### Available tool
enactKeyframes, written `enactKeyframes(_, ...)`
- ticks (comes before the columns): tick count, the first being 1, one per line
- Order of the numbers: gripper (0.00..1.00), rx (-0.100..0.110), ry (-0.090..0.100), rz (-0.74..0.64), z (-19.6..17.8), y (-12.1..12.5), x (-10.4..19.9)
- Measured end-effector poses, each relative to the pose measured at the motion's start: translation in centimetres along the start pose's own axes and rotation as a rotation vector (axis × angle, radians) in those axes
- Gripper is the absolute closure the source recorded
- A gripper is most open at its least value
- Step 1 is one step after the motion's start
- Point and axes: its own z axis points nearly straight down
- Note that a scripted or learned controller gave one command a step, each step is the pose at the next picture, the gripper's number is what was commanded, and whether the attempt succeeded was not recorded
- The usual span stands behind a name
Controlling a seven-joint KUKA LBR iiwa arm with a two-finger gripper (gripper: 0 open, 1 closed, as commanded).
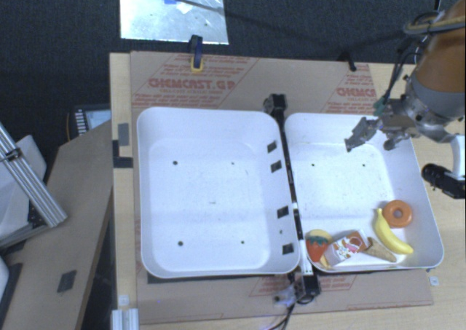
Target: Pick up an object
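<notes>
The jaws (373, 135) hang spread and empty; the banana (392, 232) and orange ring (397, 213) sit crowded well below them, so 1 finger may clip a neighbour.

Two white bins are seen, the left bin (211, 190) and the right bin (342, 175), each dotted with a few small dark spots. A yellow banana (391, 234), an orange ring-shaped piece (397, 213), a red-and-orange round item (317, 245) and a white packet with red print (345, 247) are shown in the right bin. The brown cardboard sheet (218, 81) beneath is printed with red lettering. The gripper (378, 133) is grey, below an orange band (444, 66). A silvery plate (173, 1) bearing a blue patch lies on dark carpet (58, 30).
</notes>
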Motion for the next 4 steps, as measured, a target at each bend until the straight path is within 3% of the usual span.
enactKeyframes(1, 0.00, -0.015, 0.001, -0.009, -12.8, -0.7, 6.1)
enactKeyframes(2, 0.00, -0.010, 0.002, -0.008, -19.9, -3.2, 10.7)
enactKeyframes(3, 0.00, -0.011, 0.002, -0.005, -27.4, -8.2, 13.5)
enactKeyframes(4, 0.00, -0.001, 0.001, -0.005, -26.9, -8.7, 17.9)
